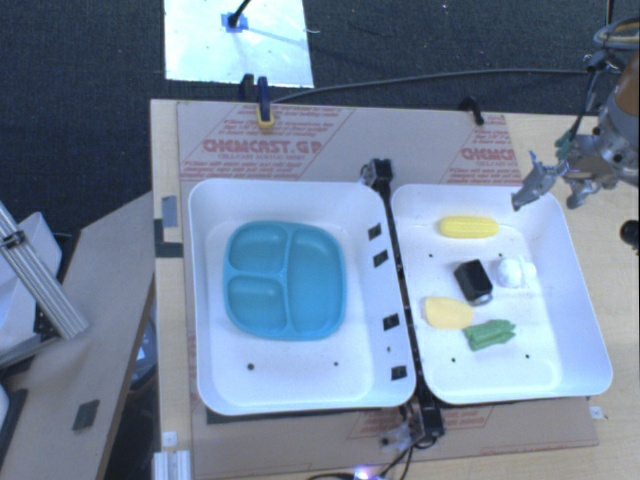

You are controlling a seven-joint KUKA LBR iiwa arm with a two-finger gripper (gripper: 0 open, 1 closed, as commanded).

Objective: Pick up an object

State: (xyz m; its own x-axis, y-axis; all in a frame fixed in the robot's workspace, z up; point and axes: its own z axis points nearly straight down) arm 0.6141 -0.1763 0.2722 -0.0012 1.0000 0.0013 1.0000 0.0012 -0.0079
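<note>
Two white bins sit side by side on the bench. The left bin point(215, 368) holds a blue plate point(285, 280) with three compartments, and it lies flat near the middle of the bin.

The right bin point(575, 363) holds five small things. A yellow corn point(468, 228) lies near the far wall, with its long side across the bin. Below it, a black block point(474, 280) is tilted a little, and a white ball point(511, 272) is just beside it on the right, maybe touching. A yellow piece point(448, 313) lies near the left wall of this bin, below the block. A green toy point(489, 334) lies just beside the yellow piece, on its lower right, and the two are very close or touching.

The gripper point(555, 183) is at the far right corner of the right bin, above the rim, and well apart from all five things. Its two fingers are spread, with one finger point(530, 188) pointing down to the left toward the bin. Nothing is between them. The arm point(622, 88) comes in from the right edge of the view.

A blue and yellow clamp point(263, 103) grips the far edge of the bench, and a black cable point(430, 76) runs across above the bins.
</note>
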